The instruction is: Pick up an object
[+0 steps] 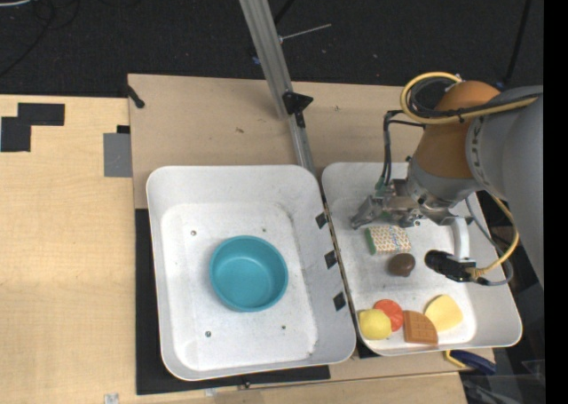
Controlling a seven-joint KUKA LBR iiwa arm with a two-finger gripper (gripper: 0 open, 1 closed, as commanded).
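My gripper (387, 215) hangs low over the upper part of the right bin (497, 327). Just beneath it lies a small checkered pale block (390, 238), with a thin green piece (368, 241) at that block's left side. A brown round object (401, 264) lies a little below the block. Along the bin's front edge sit a yellow lemon-like piece (374, 325), a red-orange round piece (389, 310), an orange waffle-like slab (420, 328) and a yellow wedge (444, 312). Whether the gripper touches the checkered block is hidden by the gripper body.
The left bin (177, 189) holds a teal bowl (248, 273) near its middle. A slanted metal rail (271, 51) runs from the top down to the gap between the bins. The arm's grey body (506, 149) overhangs the right bin's upper right.
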